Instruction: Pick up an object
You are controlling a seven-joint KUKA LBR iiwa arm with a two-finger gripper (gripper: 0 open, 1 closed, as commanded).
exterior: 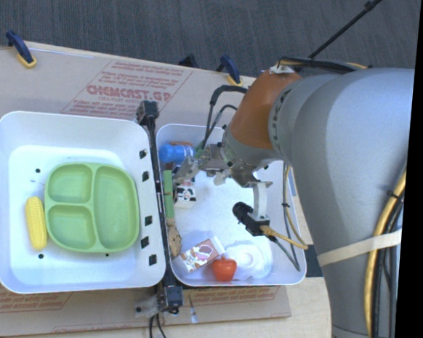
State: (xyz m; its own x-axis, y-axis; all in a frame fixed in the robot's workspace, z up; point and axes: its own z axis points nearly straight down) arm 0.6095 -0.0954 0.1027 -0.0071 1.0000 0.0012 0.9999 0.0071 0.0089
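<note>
Over the right bin (291, 269), near its far wall, hangs the gripper (197, 172); I cannot tell how it is set. A blue object (173, 153) lies just beside it, toward the far-left corner. Bare white floor opens below it toward the near wall, where a carton (199, 255), tomato (224, 269) and white cup (252, 259) crowd together. Beyond the divider, the left bin (6, 185) holds a green tray (92, 208) and corn (35, 222). From the right the arm (329, 152) reaches in, wrist bent down.

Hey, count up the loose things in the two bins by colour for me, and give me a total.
Green: 1, plate
Yellow: 1, corn
Blue: 1, blue item
Red: 1, tomato
Red and white: 1, carton
White: 1, white item
Total: 6 clear ones; small things under the gripper are too cluttered to count.
</note>
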